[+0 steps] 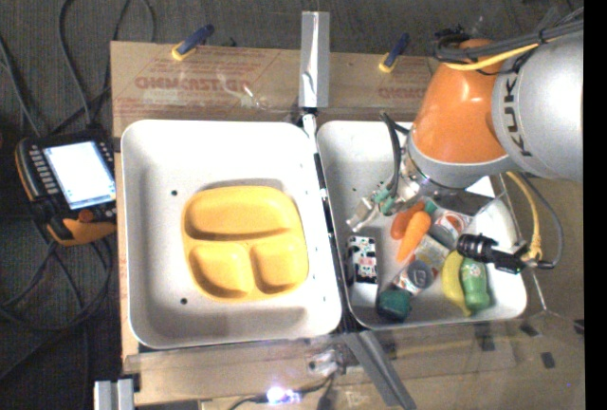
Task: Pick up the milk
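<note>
Milk [362, 259] lies in right bin [353, 152] beside carrot [412, 232]; jaws' state unclear.

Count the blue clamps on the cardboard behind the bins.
2: one clamp at the cardboard's back edge behind the left bin, one behind the right bin.

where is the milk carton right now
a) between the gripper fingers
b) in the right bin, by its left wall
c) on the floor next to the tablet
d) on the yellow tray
b: the milk lies in the right bin by its left wall, left of the carrot, while the yellow tray sits in the left bin.
</note>
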### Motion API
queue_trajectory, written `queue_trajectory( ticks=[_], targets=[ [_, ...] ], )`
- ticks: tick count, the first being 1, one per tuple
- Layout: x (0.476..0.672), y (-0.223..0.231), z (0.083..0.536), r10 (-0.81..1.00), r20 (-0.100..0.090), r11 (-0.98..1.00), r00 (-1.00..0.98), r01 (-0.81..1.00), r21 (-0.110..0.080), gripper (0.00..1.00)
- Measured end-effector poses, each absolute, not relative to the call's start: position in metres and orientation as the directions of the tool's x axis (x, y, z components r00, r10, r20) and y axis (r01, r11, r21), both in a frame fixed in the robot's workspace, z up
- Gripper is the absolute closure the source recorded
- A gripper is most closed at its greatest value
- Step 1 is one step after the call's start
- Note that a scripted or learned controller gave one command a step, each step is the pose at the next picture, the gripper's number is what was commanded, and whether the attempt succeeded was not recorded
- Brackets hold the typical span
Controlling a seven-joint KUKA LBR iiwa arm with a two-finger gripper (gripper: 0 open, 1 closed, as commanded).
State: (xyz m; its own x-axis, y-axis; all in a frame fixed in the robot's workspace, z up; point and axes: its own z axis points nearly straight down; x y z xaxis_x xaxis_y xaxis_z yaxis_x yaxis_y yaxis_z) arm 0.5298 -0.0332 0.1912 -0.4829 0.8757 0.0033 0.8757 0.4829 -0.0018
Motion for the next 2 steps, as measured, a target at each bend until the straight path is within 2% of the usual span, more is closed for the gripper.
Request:
queue_trajectory(
  ticks=[1,2],
  targets=[
    [0.53,-0.033,0.191,0.876,0.003,0.483,-0.483,0.876,-0.002,0.0],
    [0.511,-0.115,0.116,0.674,-0.013,0.738,-0.738,0.674,0.013,0.0]
  ],
)
